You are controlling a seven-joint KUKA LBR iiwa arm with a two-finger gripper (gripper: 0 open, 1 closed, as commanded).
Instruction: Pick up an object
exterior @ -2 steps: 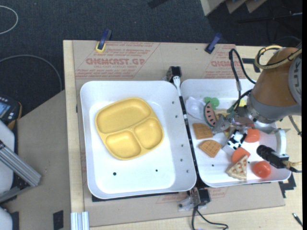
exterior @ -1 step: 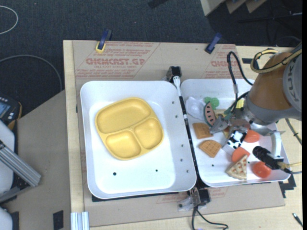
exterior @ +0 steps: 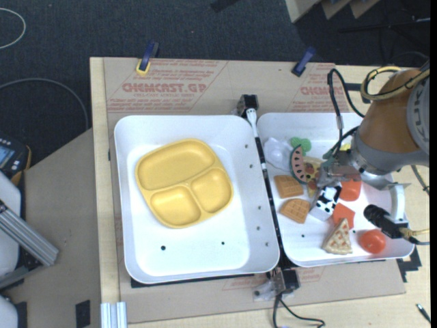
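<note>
The tool [exterior: 330, 180] sits low in the right bin [exterior: 410, 251], right over the black-and-white die [exterior: 328, 199] amid the toy food; whether it is open or gripping anything, I cannot tell. This looks like the grasp step, and next calls for a firm close and a straight lift.

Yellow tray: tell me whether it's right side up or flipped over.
Right side up. The tray lies flat in the left bin, its three hollow compartments facing up.

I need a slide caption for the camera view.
Arm reaches into right bin of toy food; yellow tray in left bin.
</note>
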